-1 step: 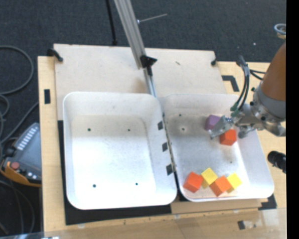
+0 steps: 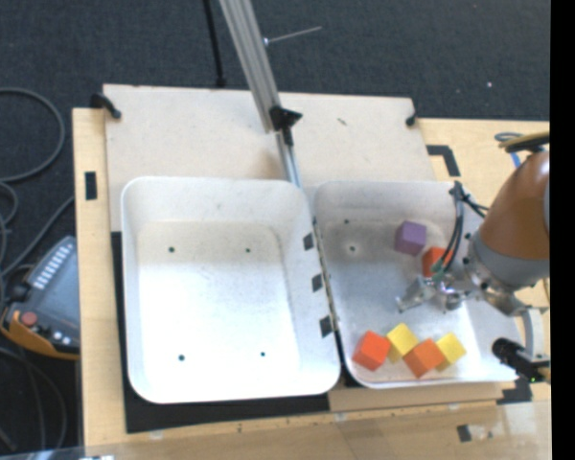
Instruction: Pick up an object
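KUKA iiwa arm [image 2: 517,233] — rounded, smooth-shelled segment at the scene's right edge. Upper casing: orange-brown band, glossy, with a pale highlight along its far curve. Below the band: a light grey collar, cylindrical, slightly darker at its near rim. Thin dark cables run along the left side of the orange section, one looping down toward the wrist.

Gripper [image 2: 428,293] — small metallic assembly, grey and silver, with slender angular parts projecting leftward from the wrist; fine detail is too blurred to make out. A grey bracket extends from the collar toward the near right.
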You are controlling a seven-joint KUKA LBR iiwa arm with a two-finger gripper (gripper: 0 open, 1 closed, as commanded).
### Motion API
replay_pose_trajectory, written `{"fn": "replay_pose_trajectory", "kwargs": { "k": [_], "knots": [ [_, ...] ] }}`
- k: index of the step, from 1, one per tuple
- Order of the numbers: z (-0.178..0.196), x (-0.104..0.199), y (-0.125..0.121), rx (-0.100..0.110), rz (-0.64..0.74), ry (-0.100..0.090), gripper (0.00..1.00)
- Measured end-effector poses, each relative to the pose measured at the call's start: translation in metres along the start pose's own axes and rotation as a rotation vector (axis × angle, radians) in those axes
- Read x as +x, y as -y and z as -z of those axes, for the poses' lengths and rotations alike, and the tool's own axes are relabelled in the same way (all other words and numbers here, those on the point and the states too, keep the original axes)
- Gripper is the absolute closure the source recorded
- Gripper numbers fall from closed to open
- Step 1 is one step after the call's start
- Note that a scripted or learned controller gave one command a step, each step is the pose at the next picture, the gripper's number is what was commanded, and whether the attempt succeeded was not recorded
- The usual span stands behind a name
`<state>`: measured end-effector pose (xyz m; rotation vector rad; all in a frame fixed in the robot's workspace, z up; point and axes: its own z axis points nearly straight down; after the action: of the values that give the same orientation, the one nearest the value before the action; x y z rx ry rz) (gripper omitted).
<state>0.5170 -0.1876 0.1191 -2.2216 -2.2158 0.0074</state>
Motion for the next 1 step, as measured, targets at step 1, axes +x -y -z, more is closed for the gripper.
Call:
{"fn": "replay_pose_trajectory", "kwargs": {
  "k": [1],
  "knots": [
    [0.0273,0.01,-0.0019,-0.01,0.006,0.001,0.0]
  ]
}}
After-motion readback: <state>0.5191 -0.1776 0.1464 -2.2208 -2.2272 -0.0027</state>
